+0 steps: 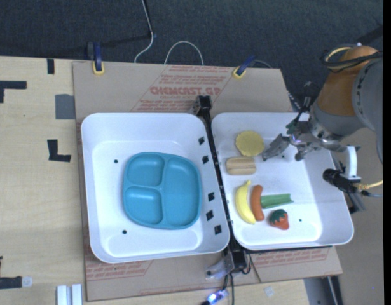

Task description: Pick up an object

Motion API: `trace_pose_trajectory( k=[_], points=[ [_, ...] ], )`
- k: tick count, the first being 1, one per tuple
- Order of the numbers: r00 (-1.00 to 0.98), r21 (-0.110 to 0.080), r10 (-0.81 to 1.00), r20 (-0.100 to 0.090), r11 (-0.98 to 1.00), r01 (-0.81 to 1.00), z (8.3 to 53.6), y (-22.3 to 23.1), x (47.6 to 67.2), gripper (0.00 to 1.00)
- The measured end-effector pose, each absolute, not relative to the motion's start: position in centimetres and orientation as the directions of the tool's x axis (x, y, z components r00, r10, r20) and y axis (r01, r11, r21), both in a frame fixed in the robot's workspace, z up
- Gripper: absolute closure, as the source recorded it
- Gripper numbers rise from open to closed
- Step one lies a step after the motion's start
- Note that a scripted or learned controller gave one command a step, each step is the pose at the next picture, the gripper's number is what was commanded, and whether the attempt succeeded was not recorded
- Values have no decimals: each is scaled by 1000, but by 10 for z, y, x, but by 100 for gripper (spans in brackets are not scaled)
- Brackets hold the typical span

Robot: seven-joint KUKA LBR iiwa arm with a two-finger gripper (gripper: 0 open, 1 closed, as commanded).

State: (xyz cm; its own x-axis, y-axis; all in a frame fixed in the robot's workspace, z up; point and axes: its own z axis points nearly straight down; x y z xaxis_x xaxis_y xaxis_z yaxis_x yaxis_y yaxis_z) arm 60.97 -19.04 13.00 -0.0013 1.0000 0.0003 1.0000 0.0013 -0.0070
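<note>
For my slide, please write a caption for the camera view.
Gripper over right bin with toy foods; blue divided plate in left bin.

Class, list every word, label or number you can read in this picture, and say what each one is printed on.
"CHEMCAST": red print on the brown cardboard sheet under the two white bins.
Smaller red print beside it and along the sheet's lower edge: too blurred to read.

Two white bins (pixel 93 170), one blue plate (pixel 162 190), six toy foods (pixel 255 189).
</note>
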Motion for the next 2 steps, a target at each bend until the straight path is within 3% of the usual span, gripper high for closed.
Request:
trace_pose_trajectory(
  k=[1, 2],
  points=[
    [-2, 0, 1000, -2, 2, 1000, 82, -190, 610, 0],
    [-3, 3, 1000, -4, 3, 1000, 97, -190, 611, 100]
  ],
)
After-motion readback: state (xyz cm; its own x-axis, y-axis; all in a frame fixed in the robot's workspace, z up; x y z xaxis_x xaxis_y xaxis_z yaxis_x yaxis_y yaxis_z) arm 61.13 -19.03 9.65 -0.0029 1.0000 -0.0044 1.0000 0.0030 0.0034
